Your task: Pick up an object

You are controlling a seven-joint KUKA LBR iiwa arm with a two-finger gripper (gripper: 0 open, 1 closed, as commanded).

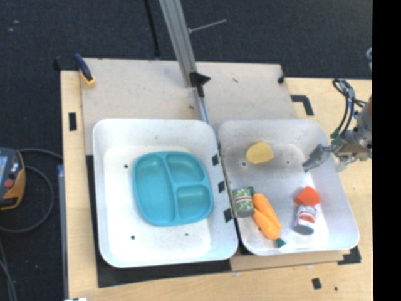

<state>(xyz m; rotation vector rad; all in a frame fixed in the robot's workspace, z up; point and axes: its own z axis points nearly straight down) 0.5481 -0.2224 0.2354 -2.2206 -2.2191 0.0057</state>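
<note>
Since the task leaves the choice of object free, all the candidates lie loose in the right bin [341, 187]: a yellow piece [259, 152] near its far middle, a small green can [243, 201] touching a carrot [267, 217] at the near left, and a red-capped bottle [306, 210] on its side toward the near right. Their scatter looks like random seeding for grasp trials, I judge. The left bin [113, 168] carries a teal tray [171, 187], flat and apart from the rest. At the right bin's right rim the end effector [326, 155] hangs above the bin floor, holding nothing; one grey finger [314, 157] shows, and I cannot tell whether the pair is apart or together. Much of the wrist is cut off at the frame edge, and the can's label is too blurred to read.
</note>
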